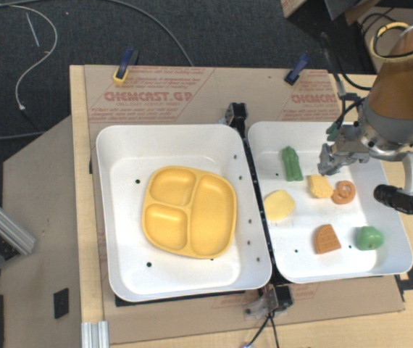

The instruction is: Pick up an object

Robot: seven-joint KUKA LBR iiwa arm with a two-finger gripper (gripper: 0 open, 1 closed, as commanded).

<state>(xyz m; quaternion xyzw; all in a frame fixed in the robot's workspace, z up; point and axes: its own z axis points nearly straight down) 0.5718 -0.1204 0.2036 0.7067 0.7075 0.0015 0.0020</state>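
From the overhead camera view we've got two white bins side by side on the bench. The left bin [112, 158] holds a yellow divided plate [190, 211] sitting roughly in its middle. The right bin [391, 256] has all the small stuff: a green stick-shaped piece [291, 163] near its far-left part, a pale yellow lump [278, 205] by its left edge, a yellow wedge [321, 187] around the centre with an orange ring-shaped piece [345, 192] touching or just beside it, an orange-brown chunk [327, 239] toward the near edge, and a green round piece [369, 238] close to the near-right corner.

The gripper [330, 164] hangs over the right bin's far side, just above the yellow wedge. We honestly can't tell how its grip is set from here, and we see nothing in it.
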